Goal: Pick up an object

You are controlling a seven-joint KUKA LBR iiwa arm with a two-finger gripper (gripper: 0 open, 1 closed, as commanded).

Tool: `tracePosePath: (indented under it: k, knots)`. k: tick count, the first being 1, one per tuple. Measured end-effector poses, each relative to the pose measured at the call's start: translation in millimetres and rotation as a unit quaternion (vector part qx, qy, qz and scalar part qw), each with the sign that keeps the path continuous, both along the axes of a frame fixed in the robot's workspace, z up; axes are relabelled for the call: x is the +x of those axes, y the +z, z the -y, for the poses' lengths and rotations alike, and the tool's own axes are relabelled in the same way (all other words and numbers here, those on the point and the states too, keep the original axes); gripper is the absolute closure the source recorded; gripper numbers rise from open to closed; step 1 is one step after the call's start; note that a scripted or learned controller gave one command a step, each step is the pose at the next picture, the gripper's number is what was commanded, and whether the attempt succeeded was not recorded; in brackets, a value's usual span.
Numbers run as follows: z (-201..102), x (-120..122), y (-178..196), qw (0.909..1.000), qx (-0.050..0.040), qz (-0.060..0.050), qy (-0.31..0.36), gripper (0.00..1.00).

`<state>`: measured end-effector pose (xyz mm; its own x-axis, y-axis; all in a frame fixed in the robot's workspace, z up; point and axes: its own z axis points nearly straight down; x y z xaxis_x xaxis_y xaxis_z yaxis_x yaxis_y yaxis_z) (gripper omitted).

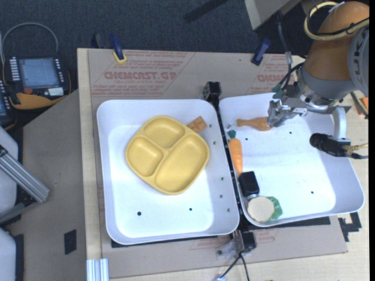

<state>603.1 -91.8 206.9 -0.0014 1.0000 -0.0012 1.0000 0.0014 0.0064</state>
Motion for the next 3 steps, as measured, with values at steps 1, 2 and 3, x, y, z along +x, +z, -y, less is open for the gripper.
tracePosePath:
  k: [1, 2, 3]
  knots:
    - [0, 2, 54, 1.0000, -0.0003, 0.001, 0.000, 1.00]
    - [-59, 9, 40, 1.0000, 0.0018, -0.004, 0.002, 1.00]
    - [-119, 18, 38, 1.0000, 0.0015, -0.002, 0.003, 1.00]
